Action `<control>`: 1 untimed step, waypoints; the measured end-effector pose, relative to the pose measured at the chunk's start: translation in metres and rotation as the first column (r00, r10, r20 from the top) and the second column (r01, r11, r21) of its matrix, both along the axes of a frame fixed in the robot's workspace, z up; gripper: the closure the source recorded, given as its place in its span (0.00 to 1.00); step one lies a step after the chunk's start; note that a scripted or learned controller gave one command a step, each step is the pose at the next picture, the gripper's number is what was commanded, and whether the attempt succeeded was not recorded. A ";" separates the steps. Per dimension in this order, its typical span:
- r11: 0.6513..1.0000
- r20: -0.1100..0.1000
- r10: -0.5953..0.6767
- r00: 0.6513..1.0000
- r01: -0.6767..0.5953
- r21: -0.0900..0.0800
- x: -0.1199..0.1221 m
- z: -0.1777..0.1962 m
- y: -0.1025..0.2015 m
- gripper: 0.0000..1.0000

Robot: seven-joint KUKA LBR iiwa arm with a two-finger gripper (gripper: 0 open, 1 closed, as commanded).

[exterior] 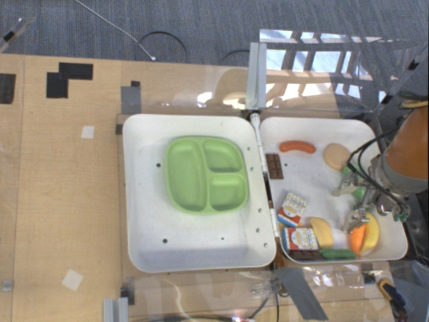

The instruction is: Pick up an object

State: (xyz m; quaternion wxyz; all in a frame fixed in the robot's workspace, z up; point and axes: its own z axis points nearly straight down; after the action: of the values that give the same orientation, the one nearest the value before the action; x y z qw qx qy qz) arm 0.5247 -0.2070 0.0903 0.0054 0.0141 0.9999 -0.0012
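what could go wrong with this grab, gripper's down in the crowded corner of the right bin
1. The gripper sits over a tight cluster: the banana and carrot touch, so it may pinch both or knock one aside.
2. That cluster lies near the right bin's outer wall, so a finger could catch the rim.
3. The cables looping by the wrist hang over the bun and could brush it.
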 end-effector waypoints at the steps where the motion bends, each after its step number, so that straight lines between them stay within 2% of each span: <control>1: 0.969 0.008 0.245 0.969 -0.245 -0.007 -0.031 0.001 0.001 0.00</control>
State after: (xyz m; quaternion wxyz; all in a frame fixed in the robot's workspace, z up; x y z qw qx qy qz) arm 0.4935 -0.2060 0.0909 0.0100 -0.1095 0.9939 -0.0034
